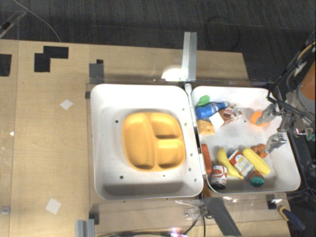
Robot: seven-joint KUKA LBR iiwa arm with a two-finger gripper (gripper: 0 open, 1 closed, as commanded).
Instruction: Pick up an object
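My gripper [272, 128] hangs over the right side of the right bin [291, 179], open, with only white bin floor between its fingers. One fingertip [269, 113] is just right of an orange ball [257, 117]. The other fingertip [275, 141] is close above a small orange-brown item [260, 151]. Below that lie a yellow corn cob [256, 162], a red-and-white packet [240, 163], a banana [224, 162], a dark can [218, 177] and a teal piece [256, 181].
A blue bottle [210, 110], a green item [203, 101], a snack packet [230, 114], a tan cracker [207, 128] and a red sausage [206, 159] fill the right bin's left half. The left bin [106, 107] holds a yellow divided tray [153, 139].
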